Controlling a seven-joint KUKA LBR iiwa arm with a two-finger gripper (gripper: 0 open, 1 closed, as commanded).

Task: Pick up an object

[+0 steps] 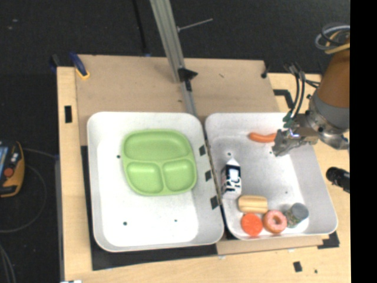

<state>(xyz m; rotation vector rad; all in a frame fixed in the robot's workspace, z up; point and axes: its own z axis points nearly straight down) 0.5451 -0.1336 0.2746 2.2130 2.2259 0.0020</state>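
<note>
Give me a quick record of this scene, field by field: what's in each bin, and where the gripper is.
left bin: green divided plate, three compartments
right bin: six items
far side of right bin: orange carrot-like piece
near the bins' shared edge: small black-and-white bottle, lying down
near side of right bin: tan bun-like roll, red-orange round piece, pink donut, grey round object
gripper: over the right bin's far side, beside the carrot-like piece
held object: none seen between the fingers
</note>
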